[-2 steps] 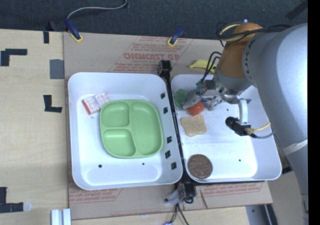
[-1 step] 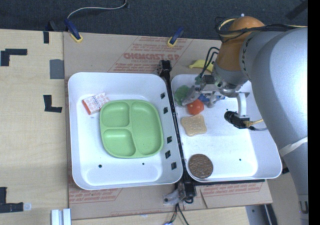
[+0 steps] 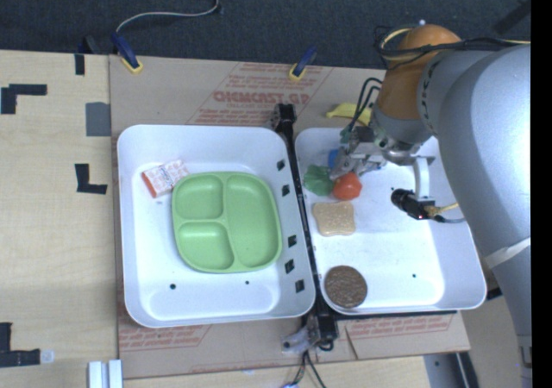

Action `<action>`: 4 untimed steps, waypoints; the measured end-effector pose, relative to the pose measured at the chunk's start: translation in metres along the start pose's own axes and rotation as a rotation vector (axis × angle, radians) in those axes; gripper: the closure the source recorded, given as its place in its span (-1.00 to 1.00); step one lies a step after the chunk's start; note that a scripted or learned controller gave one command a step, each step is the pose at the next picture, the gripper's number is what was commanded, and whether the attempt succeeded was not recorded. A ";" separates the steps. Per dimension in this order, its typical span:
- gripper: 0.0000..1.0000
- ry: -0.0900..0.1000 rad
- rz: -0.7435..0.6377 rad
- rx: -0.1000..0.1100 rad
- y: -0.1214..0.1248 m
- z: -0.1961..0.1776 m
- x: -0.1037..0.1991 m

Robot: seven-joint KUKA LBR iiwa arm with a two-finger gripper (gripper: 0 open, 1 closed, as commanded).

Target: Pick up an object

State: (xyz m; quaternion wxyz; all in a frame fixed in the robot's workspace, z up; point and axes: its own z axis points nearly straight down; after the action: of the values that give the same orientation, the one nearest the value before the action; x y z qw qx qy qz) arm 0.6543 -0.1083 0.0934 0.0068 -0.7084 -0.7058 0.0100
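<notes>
My gripper [image 3: 347, 164] hangs over the back left part of the right bin [image 3: 448, 278], its fingers pointing down at a small red ball-like object [image 3: 348, 187]. A green object [image 3: 317, 179] lies just left of the red one, partly under the gripper. A tan square sponge-like piece [image 3: 334, 219] rests a little nearer the front, and a brown round disc [image 3: 346, 285] sits at the bin's front left corner. The fingertips are hard to make out against the objects.
The left bin [image 3: 138, 283] holds a green divided plate [image 3: 227, 222] and a small red-and-white packet [image 3: 163, 177] at its back left. A black divider [image 3: 293, 205] runs between the bins. The arm's large grey body [image 3: 492, 136] covers the right bin's right side.
</notes>
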 end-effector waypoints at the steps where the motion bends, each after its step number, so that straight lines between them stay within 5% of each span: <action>1: 1.00 0.005 -0.006 -0.025 -0.010 -0.092 0.075; 2: -1.00 0.004 -0.005 -0.023 -0.010 -0.091 0.074; 3: -1.00 0.004 -0.003 -0.021 -0.100 -0.088 0.049; 4: -1.00 0.005 -0.005 -0.022 -0.106 -0.088 0.070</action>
State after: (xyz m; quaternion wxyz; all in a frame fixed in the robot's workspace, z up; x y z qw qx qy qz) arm 0.5503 -0.0370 0.1840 0.0008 -0.7066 -0.7076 0.0004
